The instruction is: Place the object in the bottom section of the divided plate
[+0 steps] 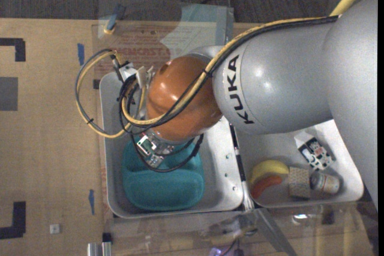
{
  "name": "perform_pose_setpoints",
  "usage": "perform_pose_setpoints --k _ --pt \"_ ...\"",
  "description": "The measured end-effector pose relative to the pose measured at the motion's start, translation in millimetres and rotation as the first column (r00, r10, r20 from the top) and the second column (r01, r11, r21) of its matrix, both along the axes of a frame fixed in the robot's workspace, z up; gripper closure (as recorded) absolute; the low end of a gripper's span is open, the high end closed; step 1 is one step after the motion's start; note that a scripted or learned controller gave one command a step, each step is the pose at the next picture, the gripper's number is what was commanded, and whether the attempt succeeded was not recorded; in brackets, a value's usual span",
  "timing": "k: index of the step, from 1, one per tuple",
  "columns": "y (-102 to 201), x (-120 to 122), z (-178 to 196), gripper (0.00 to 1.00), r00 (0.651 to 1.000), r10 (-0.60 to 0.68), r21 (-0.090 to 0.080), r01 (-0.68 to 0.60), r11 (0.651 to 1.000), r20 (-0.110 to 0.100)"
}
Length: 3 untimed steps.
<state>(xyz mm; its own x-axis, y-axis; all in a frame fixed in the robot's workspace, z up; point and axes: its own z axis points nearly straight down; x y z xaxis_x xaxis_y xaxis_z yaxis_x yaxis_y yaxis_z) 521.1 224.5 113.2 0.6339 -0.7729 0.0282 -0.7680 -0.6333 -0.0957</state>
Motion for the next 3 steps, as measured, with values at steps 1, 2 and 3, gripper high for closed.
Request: perform_pose_setpoints --k 1,2,3 --pt "8.1 61.0 -16.2 1.0 0.993 -0.093 -0.021 0.092 0.996 -0.071" --pt "7.0 147.0 -18.9 1.0 0.988 -0.132 -0.025 0.13 0.991 -0.086" --pt "8.9 145.7 -19.0 1.0 0.935 0.345 -0.03 -0.348 0.937 -0.084"
